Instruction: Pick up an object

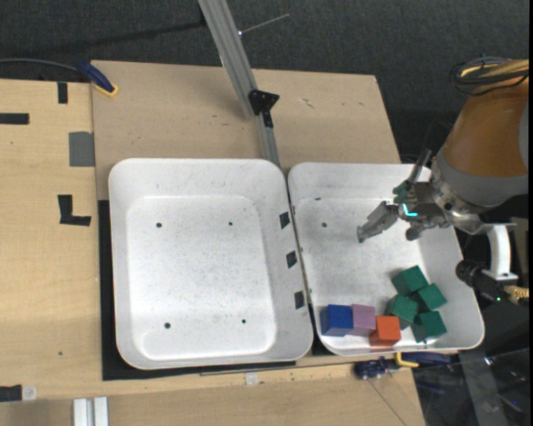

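Note:
My gripper (393, 228) hangs over the middle of the right bin (338, 193), open, with nothing between its fingers. One grey finger (371, 224) points down and left. The blocks lie in the bin's near right corner, below the gripper and apart from it: several green blocks (412, 280), an orange block (387, 328), a purple block (363, 317) and a blue block (338, 319). The blue, purple and orange ones sit in a row along the near wall.
The left bin (124, 185) stands beside the right one, their rims touching. A slanted metal rail (231, 43) runs from the top down to the bins' shared far corner. The wooden bench (35, 238) extends to the left.

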### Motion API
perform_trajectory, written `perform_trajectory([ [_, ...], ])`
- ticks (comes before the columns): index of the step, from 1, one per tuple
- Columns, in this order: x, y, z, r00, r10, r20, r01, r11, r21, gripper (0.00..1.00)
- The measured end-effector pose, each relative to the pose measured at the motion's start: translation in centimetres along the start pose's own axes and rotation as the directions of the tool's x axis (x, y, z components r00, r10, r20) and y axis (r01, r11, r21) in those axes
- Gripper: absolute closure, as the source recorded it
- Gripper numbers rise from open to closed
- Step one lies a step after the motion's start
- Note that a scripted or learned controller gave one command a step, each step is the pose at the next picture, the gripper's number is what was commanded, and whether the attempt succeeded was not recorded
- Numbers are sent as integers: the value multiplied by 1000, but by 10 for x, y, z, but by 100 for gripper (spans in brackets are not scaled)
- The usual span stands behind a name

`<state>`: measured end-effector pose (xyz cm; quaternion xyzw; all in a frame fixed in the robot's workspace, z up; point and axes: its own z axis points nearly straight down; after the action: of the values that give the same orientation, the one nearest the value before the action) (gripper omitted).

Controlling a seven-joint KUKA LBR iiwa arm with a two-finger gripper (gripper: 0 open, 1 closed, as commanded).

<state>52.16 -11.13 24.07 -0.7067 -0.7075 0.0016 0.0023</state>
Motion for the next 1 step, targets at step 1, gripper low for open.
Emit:
perform_trajectory([
  [1,0,1,-2,1000,-1,1,1,1000,-4,0],
])
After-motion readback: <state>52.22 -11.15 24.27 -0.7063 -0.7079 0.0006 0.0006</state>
